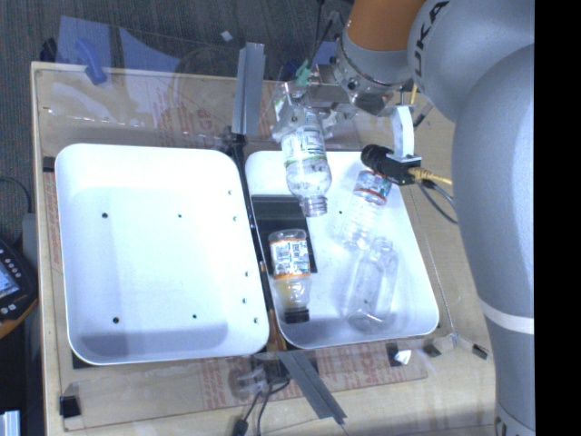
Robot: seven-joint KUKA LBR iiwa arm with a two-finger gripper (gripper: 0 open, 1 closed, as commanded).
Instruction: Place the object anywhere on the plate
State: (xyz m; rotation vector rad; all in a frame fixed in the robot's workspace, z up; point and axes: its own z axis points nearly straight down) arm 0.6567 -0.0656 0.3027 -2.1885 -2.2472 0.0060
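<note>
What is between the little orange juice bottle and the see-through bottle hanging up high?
In the camera view, a black block lies between the juice bottle and the hanging clear bottle.

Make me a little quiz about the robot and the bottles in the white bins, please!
1. True or false: the hand holds a clear bottle above the right bin.
2. Which bin has bottles lying in it, left or right?
3. What colour is the cap of the small orange-bottomed bottle: A black, B red, C green?

Key: 1 true; 2 right; 3 A.
</note>
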